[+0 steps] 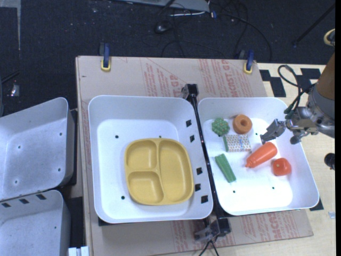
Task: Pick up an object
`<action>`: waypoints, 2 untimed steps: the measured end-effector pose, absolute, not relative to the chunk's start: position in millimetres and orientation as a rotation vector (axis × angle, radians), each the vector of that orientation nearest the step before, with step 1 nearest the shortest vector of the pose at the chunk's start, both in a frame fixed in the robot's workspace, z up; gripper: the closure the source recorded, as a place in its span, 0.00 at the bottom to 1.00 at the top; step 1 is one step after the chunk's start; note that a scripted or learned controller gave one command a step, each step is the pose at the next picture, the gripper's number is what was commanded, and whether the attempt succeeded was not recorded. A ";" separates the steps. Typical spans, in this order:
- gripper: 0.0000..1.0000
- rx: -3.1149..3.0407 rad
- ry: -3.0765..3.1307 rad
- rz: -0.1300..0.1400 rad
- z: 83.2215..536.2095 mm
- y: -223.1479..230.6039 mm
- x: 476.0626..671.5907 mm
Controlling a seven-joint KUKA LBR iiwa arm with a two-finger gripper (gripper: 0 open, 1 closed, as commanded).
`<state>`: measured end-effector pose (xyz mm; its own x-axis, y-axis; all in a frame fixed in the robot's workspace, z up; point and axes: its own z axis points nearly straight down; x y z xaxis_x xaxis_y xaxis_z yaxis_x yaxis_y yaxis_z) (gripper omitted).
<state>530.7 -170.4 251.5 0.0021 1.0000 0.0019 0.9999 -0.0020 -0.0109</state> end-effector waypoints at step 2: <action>0.00 -2.220 -2.217 0.004 212.4 -170.7 527.3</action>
